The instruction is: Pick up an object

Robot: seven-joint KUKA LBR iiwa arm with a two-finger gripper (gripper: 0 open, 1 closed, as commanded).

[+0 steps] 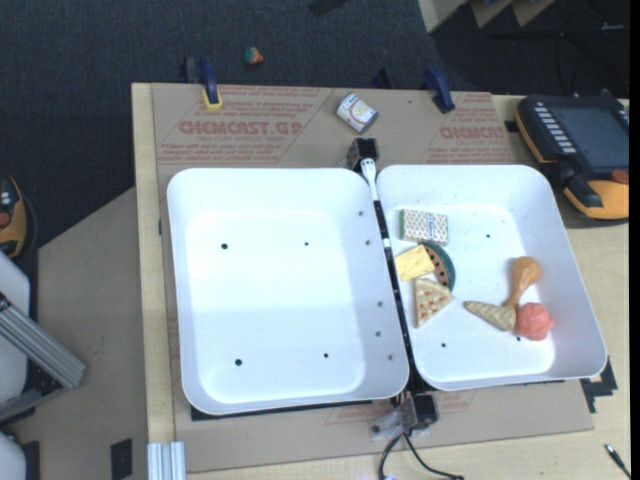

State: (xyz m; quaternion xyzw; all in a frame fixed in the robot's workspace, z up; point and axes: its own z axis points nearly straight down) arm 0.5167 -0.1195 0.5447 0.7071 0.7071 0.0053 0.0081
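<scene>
The right bin [560, 218] holds several small toy foods. A pale checkered cracker pack [424, 225] lies near its left wall. Below it sit a yellow cheese wedge [411, 263] on a dark teal disc [443, 265] and a pizza slice [431, 299]. Further right lie an orange drumstick [521, 276], a beige ice-cream cone [491, 314] and a pink ball [535, 321]. The left bin [200, 268] has a bare white floor.
A small white box [356, 112] lies on the cardboard behind the bins. Blue clamps [437, 88] hold the board's far edge. A black and orange pendant [585, 148] rests at the right. A tiny coloured object [254, 56] sits on the dark floor.
</scene>
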